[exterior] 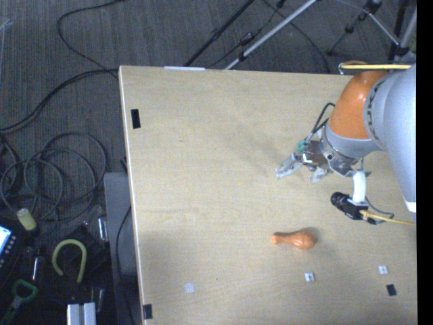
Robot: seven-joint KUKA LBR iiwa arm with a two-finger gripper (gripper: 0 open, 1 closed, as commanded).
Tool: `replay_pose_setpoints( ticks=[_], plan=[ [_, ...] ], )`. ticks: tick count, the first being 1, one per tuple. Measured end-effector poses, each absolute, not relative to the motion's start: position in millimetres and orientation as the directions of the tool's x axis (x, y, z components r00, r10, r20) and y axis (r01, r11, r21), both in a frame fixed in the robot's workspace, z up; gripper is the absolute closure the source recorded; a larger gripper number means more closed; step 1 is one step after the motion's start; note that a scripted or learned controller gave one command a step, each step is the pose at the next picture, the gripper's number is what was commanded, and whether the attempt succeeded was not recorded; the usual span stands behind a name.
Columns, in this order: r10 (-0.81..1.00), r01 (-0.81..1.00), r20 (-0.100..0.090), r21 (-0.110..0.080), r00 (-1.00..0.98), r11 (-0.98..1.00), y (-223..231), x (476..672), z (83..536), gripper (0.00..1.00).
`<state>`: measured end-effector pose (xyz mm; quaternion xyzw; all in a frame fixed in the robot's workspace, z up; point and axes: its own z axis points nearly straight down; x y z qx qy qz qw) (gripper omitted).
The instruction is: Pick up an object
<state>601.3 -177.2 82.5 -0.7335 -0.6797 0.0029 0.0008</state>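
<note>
Gripper fingers [291, 168] stand spread and hold nothing; the two metal tips point toward the left of the scene, low over the pale wooden board [203, 181]. Behind them the grey arm with its orange band [355, 110] reaches in from the right, and a small black fitting with a white stub [348, 202] hangs under the wrist.

An orange, pear-shaped soft object with a narrow neck [295, 240] lies flat on the board, nearer to the camera than the gripper [295, 168] and almost straight below it in the view, apart from it with bare wood between. Its long axis runs left to right: the thin neck points left, the round bulb sits at the right end. By my reading the coming move turns on this, since the fingers would need to come nearward and close across the short width of the object, not along its length.

Room for moving looks generous. On every side of the orange object the board is bare, and the near and left edges of the board lie well apart from it. Small white and dark square markers [309, 276] sit nearer still, to the right, out of the direct path. Cables and tripod legs lie on the dark floor beyond the board.
</note>
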Motion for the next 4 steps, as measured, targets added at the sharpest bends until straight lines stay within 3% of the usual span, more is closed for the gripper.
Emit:
replay_pose_setpoints(
  ticks=[1, 2, 3, 4],
  plan=[
    [0.999, 0.999, -0.005, -0.002, -0.047, 0.047, -178, 626.7, 84, 0.00],
    [0.992, 0.992, -0.005, -0.001, -0.127, 0.127, -144, 668.3, 84, 0.00],
    [0.916, 0.916, -0.002, -0.001, -0.402, 0.402, -111, 668.2, 84, 0.00],
    [0.916, 0.916, -0.001, 0.000, -0.401, 0.401, -111, 668.4, 93, 1.00]
  ],
)
